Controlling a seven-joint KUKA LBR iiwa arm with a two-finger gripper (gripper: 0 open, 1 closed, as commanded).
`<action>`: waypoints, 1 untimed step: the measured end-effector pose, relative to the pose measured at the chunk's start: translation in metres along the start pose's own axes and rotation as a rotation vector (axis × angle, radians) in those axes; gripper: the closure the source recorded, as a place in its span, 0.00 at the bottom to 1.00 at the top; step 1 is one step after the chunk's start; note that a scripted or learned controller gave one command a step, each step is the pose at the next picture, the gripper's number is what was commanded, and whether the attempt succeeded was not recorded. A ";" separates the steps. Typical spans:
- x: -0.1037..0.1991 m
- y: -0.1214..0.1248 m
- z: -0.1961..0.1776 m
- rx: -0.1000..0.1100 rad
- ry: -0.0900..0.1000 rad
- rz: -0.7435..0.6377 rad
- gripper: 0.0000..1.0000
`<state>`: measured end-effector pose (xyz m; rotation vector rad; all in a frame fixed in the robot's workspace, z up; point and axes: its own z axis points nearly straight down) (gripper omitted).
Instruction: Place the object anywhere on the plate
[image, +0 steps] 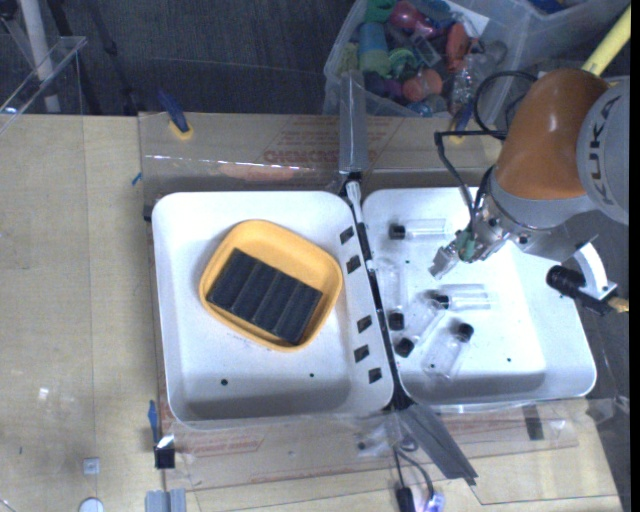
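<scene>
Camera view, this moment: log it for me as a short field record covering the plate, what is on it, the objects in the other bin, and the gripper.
plate: yellow plate in the left bin, tilted square to the bin walls
on plate: dark ribbed rectangular pad
right bin: several clear vials with black caps, lying scattered
gripper: above the right bin, over the vials
gripper contents: no vial visibly between the fingers
task status: no vial on the plate yet
</scene>
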<state>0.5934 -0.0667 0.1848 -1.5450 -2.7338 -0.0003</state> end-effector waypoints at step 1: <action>0.000 0.001 -0.010 -0.003 -0.001 -0.001 1.00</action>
